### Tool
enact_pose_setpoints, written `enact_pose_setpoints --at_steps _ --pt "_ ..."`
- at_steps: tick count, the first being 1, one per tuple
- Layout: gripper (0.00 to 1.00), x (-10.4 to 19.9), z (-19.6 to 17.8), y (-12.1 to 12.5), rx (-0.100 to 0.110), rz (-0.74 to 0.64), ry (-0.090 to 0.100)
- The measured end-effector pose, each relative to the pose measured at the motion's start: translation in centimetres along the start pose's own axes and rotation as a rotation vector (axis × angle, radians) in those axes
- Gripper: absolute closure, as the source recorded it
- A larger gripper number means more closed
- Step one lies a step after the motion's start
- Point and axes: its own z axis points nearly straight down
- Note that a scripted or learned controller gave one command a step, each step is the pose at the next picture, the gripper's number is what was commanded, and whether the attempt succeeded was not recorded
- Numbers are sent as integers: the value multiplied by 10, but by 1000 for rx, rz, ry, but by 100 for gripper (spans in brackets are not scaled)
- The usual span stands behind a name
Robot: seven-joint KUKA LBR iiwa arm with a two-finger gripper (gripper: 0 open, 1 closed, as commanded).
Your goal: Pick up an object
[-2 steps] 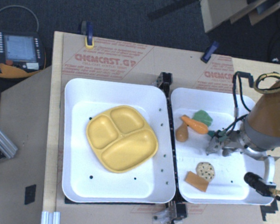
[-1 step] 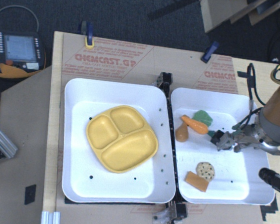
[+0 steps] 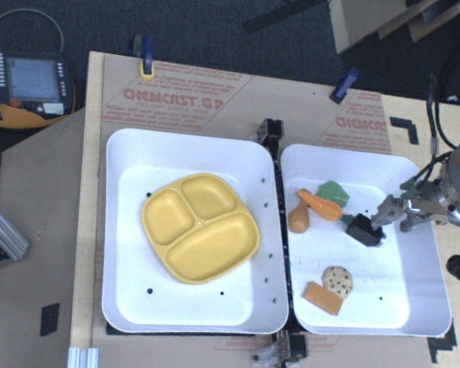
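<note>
Honestly, the gripper (image 3: 378, 221) is down in the right bin (image 3: 421, 320), right by a small black object (image 3: 363, 231) (can't tell its finger state). Looks like the approach step; next it needs to settle squarely over that piece and close.

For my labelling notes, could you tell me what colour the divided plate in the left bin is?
The divided plate is yellow, seen clearly in the camera view.

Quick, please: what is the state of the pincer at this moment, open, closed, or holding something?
Pincer: low in the right bin, beside the carrot; open or closed cannot be told.
</note>
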Motion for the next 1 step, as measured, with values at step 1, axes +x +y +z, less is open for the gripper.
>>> enact_pose_setpoints --at_steps 1 --pt "100 0 -5 1 3 0 1"
